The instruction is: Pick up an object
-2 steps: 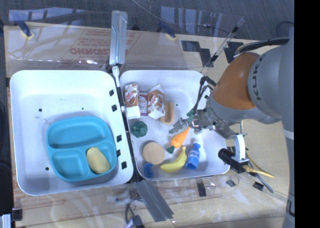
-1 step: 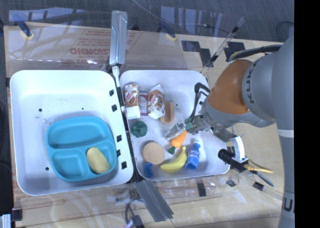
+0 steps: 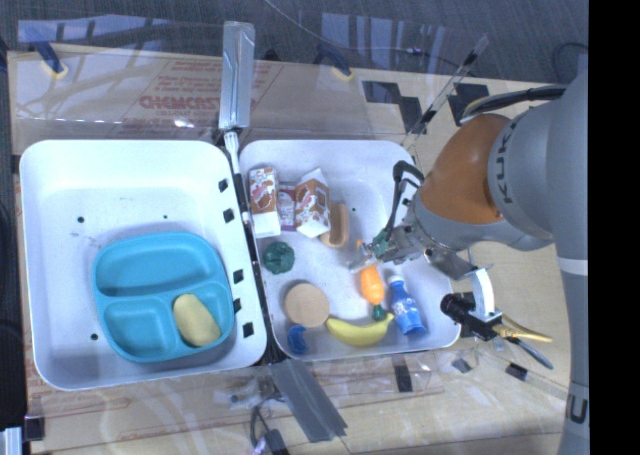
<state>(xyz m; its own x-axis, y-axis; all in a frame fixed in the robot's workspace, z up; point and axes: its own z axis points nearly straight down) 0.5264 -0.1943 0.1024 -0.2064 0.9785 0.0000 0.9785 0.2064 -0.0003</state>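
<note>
Camera view is showing the gripper [image 3: 380, 246] reaching down into the right bin [image 3: 340, 155], just above the orange carrot [image 3: 371, 286]; whether it is gripping anything I cannot tell. Objects are lying crowded there, probably as pick candidates; the banana [image 3: 357, 331] and blue bottle [image 3: 405, 307] are sitting beside the carrot, while the yellow lemon [image 3: 196, 318] is resting on the blue tray [image 3: 150, 268] in the left bin [image 3: 60, 168].

Bench [image 3: 130, 83] with two white bins [image 3: 60, 173] [image 3: 430, 328] side by side.
</note>
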